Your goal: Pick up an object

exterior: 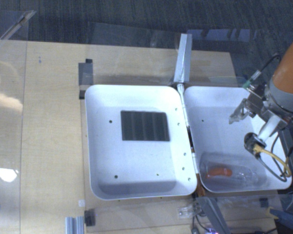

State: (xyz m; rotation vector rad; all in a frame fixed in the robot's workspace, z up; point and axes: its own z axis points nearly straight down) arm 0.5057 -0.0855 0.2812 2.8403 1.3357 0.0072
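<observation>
Claw [238, 114] is hovering over the right bin [210, 101], whether spread I cannot tell; the bottle [229, 172] is lying nearer, long axis left-right.

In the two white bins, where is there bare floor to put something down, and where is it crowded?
The left bin has bare white floor all around the dark ribbed patch at its centre. In the right bin, the far-left part, between the divider and the gripper, is free. It is crowded along the near edge, where the clear object with an orange part lies, and on the right under the arm.
</observation>
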